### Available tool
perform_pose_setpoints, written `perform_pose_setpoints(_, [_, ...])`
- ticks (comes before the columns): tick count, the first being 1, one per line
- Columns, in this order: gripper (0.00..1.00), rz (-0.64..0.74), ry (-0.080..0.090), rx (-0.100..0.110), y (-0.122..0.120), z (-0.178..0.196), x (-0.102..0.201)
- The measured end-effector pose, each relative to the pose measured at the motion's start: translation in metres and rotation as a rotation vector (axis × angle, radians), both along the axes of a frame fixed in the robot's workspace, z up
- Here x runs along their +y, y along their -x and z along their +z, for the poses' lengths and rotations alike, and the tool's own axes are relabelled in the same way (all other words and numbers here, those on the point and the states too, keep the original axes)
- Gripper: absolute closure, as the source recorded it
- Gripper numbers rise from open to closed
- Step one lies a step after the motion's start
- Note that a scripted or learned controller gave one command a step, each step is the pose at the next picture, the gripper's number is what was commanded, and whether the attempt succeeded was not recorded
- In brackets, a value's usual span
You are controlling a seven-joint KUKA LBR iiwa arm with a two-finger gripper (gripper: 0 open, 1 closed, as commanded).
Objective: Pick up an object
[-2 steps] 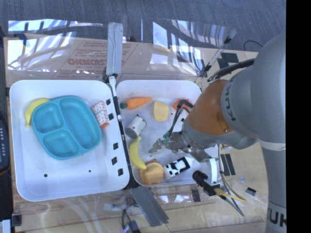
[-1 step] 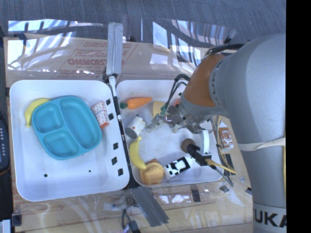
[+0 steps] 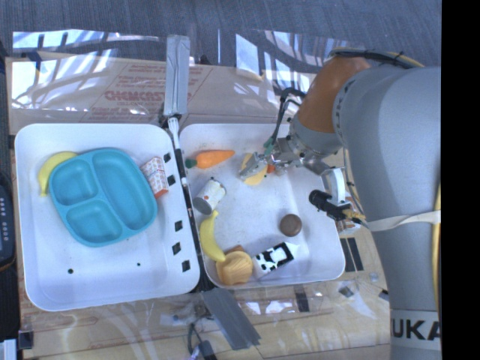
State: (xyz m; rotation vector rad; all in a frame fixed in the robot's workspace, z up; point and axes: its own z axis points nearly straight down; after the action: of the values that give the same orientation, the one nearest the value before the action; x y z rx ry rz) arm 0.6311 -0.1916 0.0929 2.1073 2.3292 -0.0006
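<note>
We see gripper (image 3: pixel 259 163) low over yellow piece (image 3: pixel 252 172), just right of carrot (image 3: pixel 212 158); finger state: can't tell. Rec. centring before lift.

I note a blue divided plate (image 3: pixel 103 196), orange carrot (image 3: pixel 214 158), yellow banana (image 3: pixel 209 238), brown ball (image 3: pixel 290 224), black-and-white cow-patterned toy (image 3: pixel 274 257).
</note>
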Motion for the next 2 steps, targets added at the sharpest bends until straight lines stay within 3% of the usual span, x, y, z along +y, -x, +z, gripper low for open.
perform_pose_setpoints(1, [1.00, 0.009, -0.001, 0.008, 0.001, 0.009, 0.002])
perform_pose_setpoints(2, [1.00, -0.186, 0.000, 0.000, -0.009, -0.001, 0.017])
